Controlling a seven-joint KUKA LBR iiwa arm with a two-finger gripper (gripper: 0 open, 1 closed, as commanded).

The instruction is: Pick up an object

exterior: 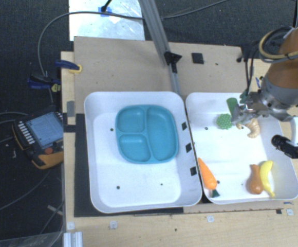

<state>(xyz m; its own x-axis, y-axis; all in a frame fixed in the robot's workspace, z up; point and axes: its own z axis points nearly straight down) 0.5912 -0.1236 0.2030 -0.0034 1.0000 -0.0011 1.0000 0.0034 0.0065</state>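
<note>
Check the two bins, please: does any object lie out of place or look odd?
The carrot lies at the right bin's left edge, seemingly on the rim beside the left bin. The other toys lie inside the right bin.

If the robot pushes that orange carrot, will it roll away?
The carrot looks round and tapered, so it would probably roll in a curve, not straight. It lies against the right bin's wall, which likely stops it on that side. It looks like a smooth toy, perhaps slippery to pinch.

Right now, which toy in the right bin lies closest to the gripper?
The green broccoli-like toy, just left of the gripper. The carrot, banana and orange toy lie along the bin's near side.
</note>
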